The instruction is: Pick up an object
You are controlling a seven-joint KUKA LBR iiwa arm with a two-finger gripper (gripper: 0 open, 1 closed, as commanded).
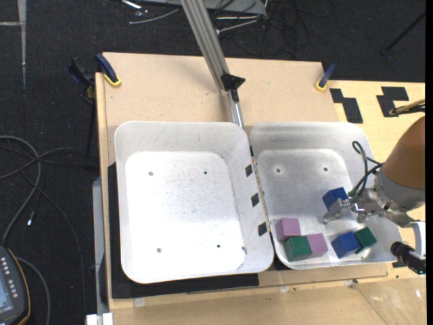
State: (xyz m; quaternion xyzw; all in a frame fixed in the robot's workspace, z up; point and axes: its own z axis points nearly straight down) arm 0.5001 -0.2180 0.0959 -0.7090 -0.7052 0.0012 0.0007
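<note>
End effector (336,212) hangs low in the right bin (298,147), beside a blue cube (333,197); can't tell its opening or whether it grips anything. Nearest, clustered along the front wall, probably slid there: green block (296,248), two purple cubes (316,244) (288,227), blue block (346,243), dark green one (366,237), all matte, foam-looking. Farther left, white speckled left bin (135,141) on the plywood desk (176,87).

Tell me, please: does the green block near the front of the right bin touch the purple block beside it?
Touching. In the camera view, the green block sits directly against the purple block, with no white bin floor visible between their adjoining sides.
</note>
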